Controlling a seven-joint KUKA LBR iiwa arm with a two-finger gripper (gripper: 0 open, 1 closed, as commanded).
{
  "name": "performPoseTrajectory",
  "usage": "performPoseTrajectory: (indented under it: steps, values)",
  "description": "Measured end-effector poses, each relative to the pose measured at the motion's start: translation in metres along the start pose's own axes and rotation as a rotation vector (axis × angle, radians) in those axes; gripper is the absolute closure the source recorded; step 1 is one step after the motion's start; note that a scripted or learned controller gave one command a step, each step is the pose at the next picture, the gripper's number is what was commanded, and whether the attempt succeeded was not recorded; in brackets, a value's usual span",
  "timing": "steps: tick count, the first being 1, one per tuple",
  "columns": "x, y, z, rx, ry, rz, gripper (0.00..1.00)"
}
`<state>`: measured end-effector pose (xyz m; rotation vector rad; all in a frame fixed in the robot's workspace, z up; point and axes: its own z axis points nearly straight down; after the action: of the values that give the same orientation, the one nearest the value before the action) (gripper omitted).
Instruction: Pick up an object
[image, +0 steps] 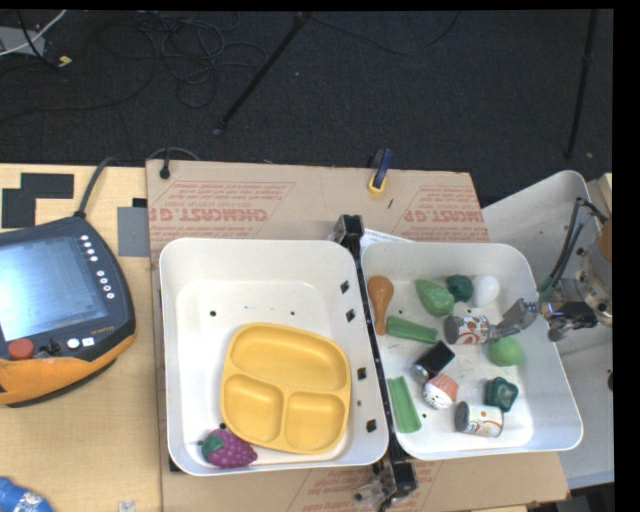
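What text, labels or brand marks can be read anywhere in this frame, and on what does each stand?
"CHEMCAST", printed in red and seen upside down, on the cardboard sheet behind the left bin; small lines beneath are too blurred to read.
The same red print, upside down, on the cardboard behind the right bin, top right: too blurred to read for sure.
Teach pendant screen and buttons: too small to read.

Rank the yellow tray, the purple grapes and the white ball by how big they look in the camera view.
1. Yellow tray
2. Purple grapes
3. White ball, clearly smallest
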<state>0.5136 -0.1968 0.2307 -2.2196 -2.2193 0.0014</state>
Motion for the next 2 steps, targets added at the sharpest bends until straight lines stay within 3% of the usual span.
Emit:
performPoseTrajectory:
  steps: [1,2]
  values:
    - [0.057,0.031,0.125,-0.001,0.003,-0.003,0.0]
    - [0.053,0.032,0.106,-0.008,0.003,0.003,1.0]
